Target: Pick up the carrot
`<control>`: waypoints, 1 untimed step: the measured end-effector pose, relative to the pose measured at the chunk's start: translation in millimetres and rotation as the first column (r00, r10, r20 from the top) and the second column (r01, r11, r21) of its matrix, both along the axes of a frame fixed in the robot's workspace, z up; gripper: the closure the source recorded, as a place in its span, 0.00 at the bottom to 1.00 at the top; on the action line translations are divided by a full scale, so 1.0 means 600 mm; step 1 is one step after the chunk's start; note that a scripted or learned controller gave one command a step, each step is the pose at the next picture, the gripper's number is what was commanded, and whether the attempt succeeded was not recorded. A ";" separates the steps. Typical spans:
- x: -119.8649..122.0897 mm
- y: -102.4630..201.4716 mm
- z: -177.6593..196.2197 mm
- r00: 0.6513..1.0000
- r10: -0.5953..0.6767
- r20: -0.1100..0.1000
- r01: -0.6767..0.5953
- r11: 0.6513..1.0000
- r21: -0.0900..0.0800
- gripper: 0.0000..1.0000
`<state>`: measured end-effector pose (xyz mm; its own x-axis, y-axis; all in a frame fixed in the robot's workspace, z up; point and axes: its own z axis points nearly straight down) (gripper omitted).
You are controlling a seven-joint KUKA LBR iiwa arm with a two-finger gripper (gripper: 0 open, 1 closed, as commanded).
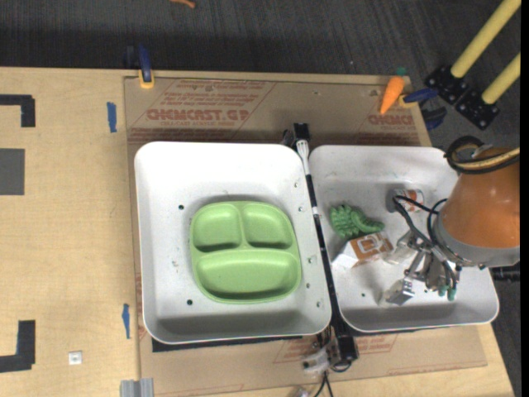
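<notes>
Nothing of the pickup looked done: the carrot (392,94) lay on the bench at upper right, well apart from the gripper (417,278), low in the right bin (355,165), its grip state impossible to tell.

Green plate (245,251), 2 white bins (157,222), orange carrot (391,94).

Even overhead light whitens both bins (157,222) with mild glare; dim floor (331,15) beyond, slightly soft focus throughout.

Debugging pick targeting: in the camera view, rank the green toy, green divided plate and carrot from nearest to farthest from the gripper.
From the gripper, low in the right bin:
1. Green toy, same bin, at its left.
2. Green divided plate, left bin.
3. Carrot, outside the bins, on the board behind the right bin.
</notes>
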<state>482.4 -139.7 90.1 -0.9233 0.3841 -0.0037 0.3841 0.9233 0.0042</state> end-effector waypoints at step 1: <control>0.002 0.073 0.002 0.969 -0.247 0.006 0.247 0.969 -0.006 0.00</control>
<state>483.3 -96.2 91.1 -0.7997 0.6003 -0.0112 0.6004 0.7997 0.0013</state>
